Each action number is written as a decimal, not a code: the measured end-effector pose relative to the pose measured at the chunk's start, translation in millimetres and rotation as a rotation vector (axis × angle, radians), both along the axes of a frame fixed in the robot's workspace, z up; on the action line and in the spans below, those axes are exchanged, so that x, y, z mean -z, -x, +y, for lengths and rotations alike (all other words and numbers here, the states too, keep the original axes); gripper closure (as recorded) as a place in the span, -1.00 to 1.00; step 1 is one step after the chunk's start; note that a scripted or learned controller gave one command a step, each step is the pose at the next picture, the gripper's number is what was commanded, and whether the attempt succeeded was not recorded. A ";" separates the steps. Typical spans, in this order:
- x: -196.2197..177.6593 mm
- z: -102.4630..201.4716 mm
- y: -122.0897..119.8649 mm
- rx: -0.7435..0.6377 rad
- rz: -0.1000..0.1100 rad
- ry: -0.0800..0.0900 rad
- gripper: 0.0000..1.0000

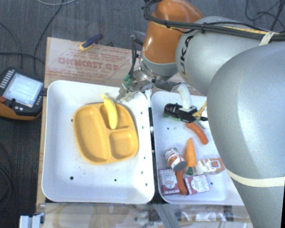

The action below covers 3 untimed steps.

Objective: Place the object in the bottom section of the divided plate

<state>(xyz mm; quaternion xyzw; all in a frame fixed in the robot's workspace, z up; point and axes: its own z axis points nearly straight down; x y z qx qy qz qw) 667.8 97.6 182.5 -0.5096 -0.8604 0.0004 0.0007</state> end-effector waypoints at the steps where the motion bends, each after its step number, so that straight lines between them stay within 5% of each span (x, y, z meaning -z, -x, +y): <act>1: 29.7 58.7 72.9 -0.447 0.001 -0.002 1.00; 2: 29.6 58.3 72.7 -0.446 0.000 -0.002 -1.00; 3: 21.6 59.4 72.0 -0.445 0.001 -0.005 1.00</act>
